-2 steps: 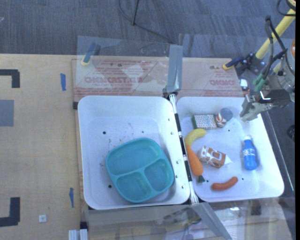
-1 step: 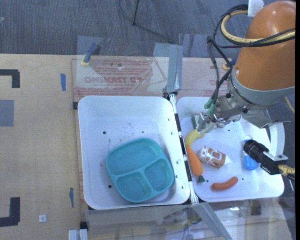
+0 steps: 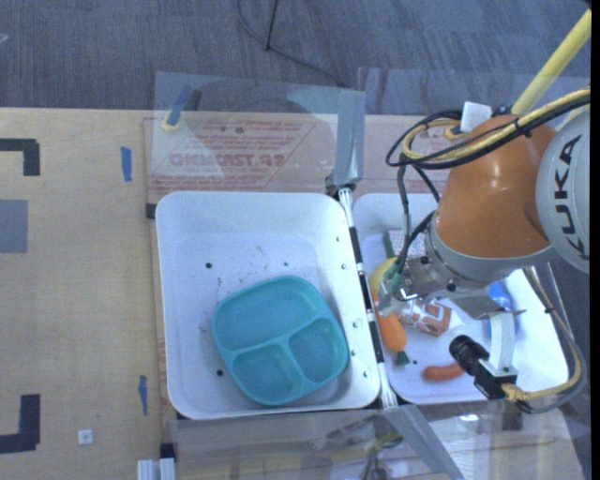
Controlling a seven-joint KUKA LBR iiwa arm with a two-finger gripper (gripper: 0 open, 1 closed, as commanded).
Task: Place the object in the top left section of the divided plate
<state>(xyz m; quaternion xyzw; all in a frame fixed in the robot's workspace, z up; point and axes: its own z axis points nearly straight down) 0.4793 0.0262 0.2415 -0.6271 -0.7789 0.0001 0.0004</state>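
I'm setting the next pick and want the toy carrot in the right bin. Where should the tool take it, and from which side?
Grip the carrot across the middle of its orange body, coming straight down. It lies flat near the right bin's left wall, green tip towards the front, so closing across its short width suits it best. The wall leaves little room on that side, so this is a judgement.

Along the top of the frame we see a grey carpeted floor (image 3: 112,47), with a thin dark cable (image 3: 272,28) trailing across it. Below it spreads the pale wooden desk (image 3: 75,309), marked with black tape corners (image 3: 23,155) at the left edge and short blue tape strips (image 3: 126,163). A clear plastic sheet (image 3: 253,141) lies at upper centre.
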